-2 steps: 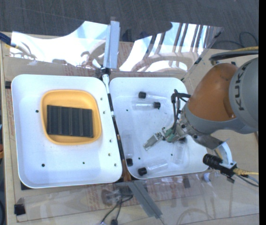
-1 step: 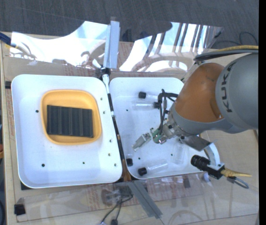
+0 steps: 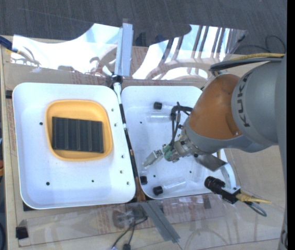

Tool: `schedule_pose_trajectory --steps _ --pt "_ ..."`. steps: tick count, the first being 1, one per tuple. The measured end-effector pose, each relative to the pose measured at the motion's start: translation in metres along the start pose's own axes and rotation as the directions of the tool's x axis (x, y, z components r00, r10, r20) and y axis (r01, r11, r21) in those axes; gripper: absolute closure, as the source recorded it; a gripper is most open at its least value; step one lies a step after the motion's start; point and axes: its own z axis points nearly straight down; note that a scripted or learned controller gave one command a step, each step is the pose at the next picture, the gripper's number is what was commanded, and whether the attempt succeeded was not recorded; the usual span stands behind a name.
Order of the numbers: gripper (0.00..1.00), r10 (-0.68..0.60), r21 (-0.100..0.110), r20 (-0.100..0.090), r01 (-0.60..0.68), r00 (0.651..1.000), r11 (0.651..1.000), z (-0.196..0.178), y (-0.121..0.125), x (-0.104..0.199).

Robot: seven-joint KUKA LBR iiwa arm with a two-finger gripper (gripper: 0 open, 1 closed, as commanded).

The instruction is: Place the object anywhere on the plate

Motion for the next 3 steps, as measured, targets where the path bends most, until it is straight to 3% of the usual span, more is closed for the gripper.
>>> schedule_pose_trajectory --steps 1,2,3 --pt "0.0 0.039 -0.003 0.003 -0.039 0.999 0.999 -0.031 0.02 0.06" --pt "0.0 0.059 -0.001 0.002 -0.059 0.998 0.998 -0.021 0.032 0.1" --pt "0.0 -0.266 -0.003 0.005 0.266 0.964 0.964 -0.022 0.111 0.082"
